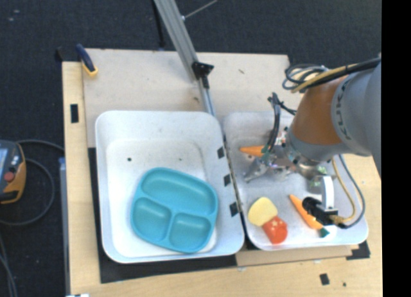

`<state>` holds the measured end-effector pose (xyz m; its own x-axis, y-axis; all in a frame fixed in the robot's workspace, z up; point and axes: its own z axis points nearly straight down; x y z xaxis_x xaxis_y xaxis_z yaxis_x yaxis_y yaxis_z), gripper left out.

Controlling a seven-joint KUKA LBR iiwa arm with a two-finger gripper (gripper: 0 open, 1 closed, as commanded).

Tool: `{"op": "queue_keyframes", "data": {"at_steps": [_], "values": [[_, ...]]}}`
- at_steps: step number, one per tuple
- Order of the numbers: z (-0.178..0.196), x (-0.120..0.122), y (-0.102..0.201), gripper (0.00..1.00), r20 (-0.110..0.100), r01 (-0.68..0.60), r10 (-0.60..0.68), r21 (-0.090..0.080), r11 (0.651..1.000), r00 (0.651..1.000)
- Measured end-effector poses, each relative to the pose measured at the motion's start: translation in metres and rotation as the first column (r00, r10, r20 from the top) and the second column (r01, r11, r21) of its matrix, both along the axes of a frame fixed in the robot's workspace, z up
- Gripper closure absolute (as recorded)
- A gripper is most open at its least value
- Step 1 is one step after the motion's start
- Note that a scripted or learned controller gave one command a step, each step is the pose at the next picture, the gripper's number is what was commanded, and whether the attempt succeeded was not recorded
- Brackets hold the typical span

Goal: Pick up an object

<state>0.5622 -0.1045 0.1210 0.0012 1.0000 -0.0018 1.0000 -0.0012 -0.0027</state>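
Well left of the hand (262, 169), the left bin (109, 129) holds one blue divided plate (173, 209), lying flat. Beyond the hand, a grey metal rail (176, 26) slants over the table (128, 77). A blue-and-yellow clamp (85, 59) sits at the far-left table corner.

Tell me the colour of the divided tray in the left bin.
Light blue. The divided tray shows clearly in the camera view, lying in the left bin.

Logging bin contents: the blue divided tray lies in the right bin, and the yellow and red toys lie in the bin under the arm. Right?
Not quite. The camera view shows the blue divided tray in the left bin, not the right. The yellow toy and red toy do lie in the right bin, under the arm.
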Motion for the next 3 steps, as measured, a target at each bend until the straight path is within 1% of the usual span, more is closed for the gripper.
{"op": "queue_keyframes", "data": {"at_steps": [1,2,3], "values": [[-0.021,0.0,-0.001,0.0,0.002,0.001,-0.001,0.0,1.0,1.0],[-0.008,0.002,-0.002,1.0,0.008,0.005,-0.005,0.0,1.0,1.0],[0.055,0.0,-0.008,1.0,0.01,0.003,-0.003,0.0,1.0,1.0]]}}
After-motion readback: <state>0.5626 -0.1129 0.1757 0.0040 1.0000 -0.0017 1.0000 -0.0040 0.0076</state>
